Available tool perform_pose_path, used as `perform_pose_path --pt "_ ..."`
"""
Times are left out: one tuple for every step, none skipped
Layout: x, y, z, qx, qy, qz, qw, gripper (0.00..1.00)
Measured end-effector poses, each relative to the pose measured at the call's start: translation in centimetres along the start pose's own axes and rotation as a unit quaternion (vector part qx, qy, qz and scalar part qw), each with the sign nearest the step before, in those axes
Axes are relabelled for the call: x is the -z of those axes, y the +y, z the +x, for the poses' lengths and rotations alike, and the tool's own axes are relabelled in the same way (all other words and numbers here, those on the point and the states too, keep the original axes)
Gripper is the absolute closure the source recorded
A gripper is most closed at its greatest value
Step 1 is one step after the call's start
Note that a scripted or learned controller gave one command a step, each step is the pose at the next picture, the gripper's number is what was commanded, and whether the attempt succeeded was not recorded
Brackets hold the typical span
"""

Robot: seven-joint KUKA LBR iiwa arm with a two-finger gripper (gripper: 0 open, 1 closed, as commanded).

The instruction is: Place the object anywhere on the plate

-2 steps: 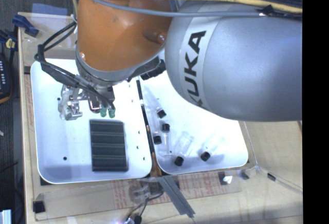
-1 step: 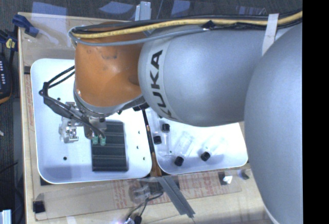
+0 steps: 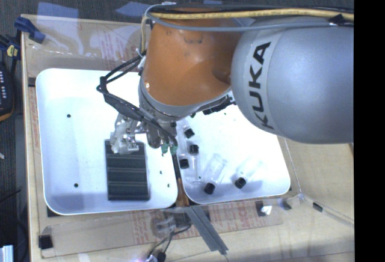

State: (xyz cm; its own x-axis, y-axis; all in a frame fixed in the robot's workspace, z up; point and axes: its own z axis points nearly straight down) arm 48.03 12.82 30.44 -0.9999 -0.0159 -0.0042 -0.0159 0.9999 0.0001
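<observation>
End effector [image 3: 126, 137] hovered low over the left bin [image 3: 60, 134], right at the top edge of a dark ribbed block [image 3: 127, 175] lying flat on that bin's floor | grip state: could not tell | right bin [image 3: 271, 176] held small black pieces [image 3: 240, 182] and clear items [image 3: 215, 166] | both bins sat on the desk [image 3: 90, 44].

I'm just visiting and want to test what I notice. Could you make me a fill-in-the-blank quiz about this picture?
1. The dark ribbed block lies in the ____ bin of the view.
2. The band above the arm's wrist is ____.
3. The word on the grey arm reads ____.
4. The hand is at the block's ____ end.

Missing words: left; orange; KUKA; upper
</observation>
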Motion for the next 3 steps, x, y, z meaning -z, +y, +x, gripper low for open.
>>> perform_pose_path --pt "-18.9 1.0 -4.0 -0.063 0.004 0.001 0.9980 1.00" --pt "-21.3 -1.7 0.6 -0.146 0.004 0.001 0.9893 1.00" --pt "-21.3 5.1 0.3 -0.267 0.002 0.001 0.9636 1.00"
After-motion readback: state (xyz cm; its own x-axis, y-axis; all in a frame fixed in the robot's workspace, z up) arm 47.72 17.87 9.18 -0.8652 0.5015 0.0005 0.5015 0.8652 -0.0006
